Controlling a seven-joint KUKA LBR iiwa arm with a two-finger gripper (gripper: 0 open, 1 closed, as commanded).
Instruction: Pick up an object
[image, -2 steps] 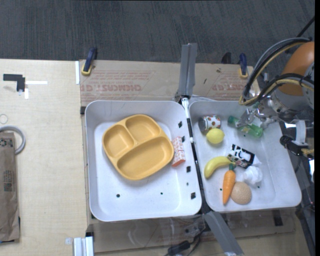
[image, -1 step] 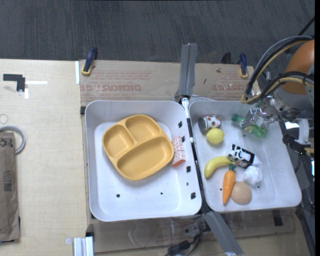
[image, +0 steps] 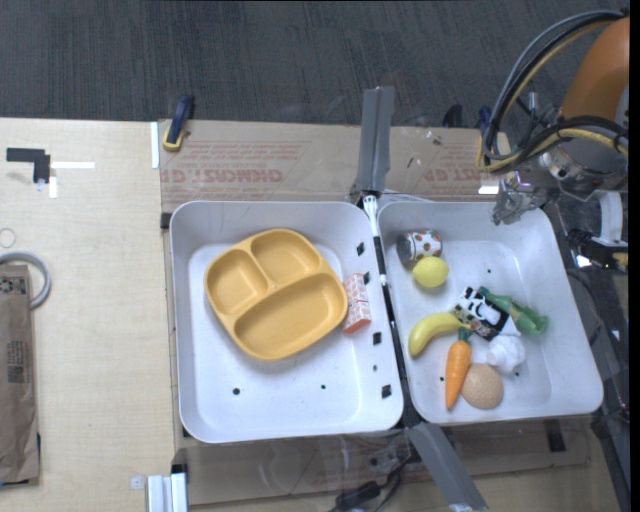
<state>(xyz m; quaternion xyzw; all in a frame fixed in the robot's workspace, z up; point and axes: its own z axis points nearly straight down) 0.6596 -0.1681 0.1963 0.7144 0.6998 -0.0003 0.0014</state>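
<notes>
Up at the far right corner of the right bin (image: 565, 262), my hand (image: 512, 205) hangs over the rim, and whether it is apart or together I cannot tell, since cables and the wrist crowd it; nothing shows in its grip. Just above it my arm carries its orange band (image: 600, 70) with black hoses looping around. Below and to the left of my hand, inside the right bin, a small spotted cup (image: 424, 243) lies on its side near the far left wall, with a yellow ball (image: 430, 272) just beside it toward the near side. Farther toward the near edge sits a cluster: a black-and-white toy (image: 484, 313) touching a green toy (image: 520, 312), a white lump (image: 506, 352) below them, a banana (image: 434, 330) to their left, a carrot (image: 456, 371) pointing toward the near rim, and a tan egg-shaped thing (image: 482, 386) touching the carrot's side. Across the divider, the left bin (image: 200, 400) holds a yellow divided plate (image: 277, 292) tilted at an angle, and a small orange-and-white box (image: 357, 302) rests against the plate's right edge. Both bins stand on the surface (image: 80, 300).
</notes>
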